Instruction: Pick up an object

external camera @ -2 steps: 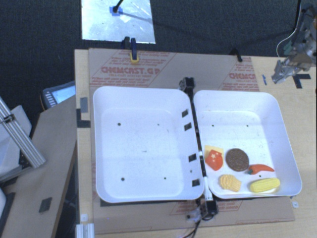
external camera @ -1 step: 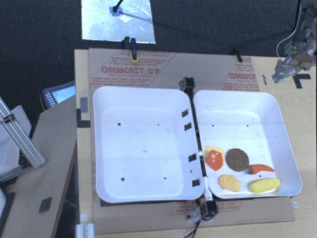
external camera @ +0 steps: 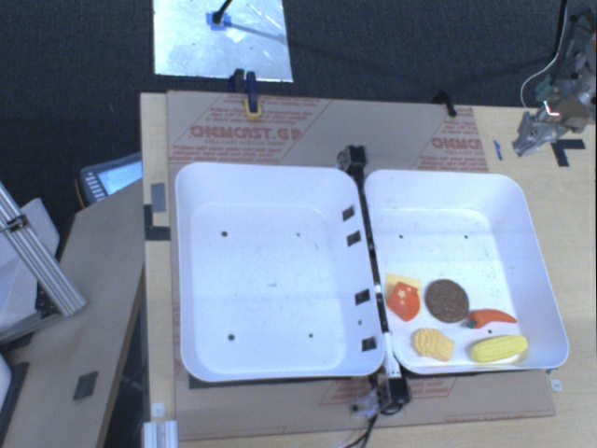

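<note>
Objects: five small food toys, a brown disc (external camera: 447, 300), corn cob (external camera: 498, 348), red chilli (external camera: 491, 318), orange-yellow wedge (external camera: 403, 297) and yellow piece (external camera: 433, 344), cluster at the lower right of the frame.
Container: right bin (external camera: 438, 187).
Claw (external camera: 534, 136): upper right of the frame, above the surface beyond the bin; open or closed, cannot tell.
Key relation: toys lie below and left of the claw, well apart.

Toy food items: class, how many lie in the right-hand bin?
5, all clustered at the right bin's near end: cheese-and-tomato piece, brown patty, red chilli, yellow ridged piece, corn cob. None looks hidden.
</note>
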Controlling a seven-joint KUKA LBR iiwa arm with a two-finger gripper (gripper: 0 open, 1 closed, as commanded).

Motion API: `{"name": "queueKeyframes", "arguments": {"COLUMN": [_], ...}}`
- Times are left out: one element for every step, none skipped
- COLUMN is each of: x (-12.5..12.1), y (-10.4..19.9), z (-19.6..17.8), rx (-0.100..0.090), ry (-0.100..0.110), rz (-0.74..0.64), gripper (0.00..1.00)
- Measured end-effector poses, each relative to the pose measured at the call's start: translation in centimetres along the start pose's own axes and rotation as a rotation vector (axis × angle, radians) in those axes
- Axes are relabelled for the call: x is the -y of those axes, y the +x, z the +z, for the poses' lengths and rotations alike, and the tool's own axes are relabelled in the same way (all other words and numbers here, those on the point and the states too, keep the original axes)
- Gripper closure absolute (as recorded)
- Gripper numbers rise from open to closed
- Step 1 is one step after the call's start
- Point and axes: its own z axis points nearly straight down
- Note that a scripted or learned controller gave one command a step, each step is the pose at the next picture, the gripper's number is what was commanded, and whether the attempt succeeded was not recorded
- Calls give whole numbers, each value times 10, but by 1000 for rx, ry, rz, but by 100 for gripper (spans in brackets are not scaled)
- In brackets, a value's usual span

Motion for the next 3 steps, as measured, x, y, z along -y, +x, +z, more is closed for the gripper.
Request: {"name": "queueKeyframes", "arguments": {"x": [0,0,0], "y": [0,0,0], "z": [-3,-4,1], "rx": [0,0,0], "ry": [0,1,1], "rz": [0,0,0], "gripper": [100,100,100]}}
